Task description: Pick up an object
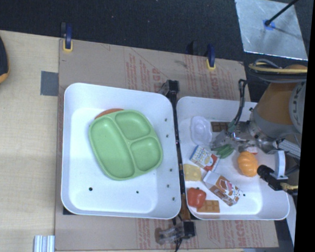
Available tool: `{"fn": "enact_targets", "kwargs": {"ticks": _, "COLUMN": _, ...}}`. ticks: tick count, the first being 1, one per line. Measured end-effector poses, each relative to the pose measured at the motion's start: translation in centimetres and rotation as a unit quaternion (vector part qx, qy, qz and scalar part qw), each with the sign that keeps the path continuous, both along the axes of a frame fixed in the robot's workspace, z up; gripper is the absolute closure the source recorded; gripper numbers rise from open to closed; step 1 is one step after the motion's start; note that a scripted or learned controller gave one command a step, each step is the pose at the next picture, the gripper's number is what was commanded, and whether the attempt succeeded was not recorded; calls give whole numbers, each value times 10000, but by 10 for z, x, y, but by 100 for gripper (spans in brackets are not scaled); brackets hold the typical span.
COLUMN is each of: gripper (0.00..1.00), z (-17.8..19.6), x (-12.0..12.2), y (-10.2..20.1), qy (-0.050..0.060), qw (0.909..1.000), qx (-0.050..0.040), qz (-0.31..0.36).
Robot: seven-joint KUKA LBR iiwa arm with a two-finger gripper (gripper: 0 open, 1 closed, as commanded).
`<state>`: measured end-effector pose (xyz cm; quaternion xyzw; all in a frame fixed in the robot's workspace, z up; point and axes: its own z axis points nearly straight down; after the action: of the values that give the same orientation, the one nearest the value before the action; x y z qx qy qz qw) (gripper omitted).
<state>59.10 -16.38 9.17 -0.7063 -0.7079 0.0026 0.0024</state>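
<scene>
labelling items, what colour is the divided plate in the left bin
Light green plate, seen clearly in the camera view.

The gripper hangs low over the right bin, its fingertips close above a green item. Just right of them lies an orange fruit; left of them a clear cup. The left bin, well left, holds a green divided plate.
</scene>
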Motion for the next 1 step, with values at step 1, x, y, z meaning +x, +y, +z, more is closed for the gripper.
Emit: {"fn": "enact_targets", "kwargs": {"ticks": 1, "gripper": 0, "z": 0, "x": -63, "y": -51, "qy": 7, "qw": 10000, "qx": 3, "qz": -20}}
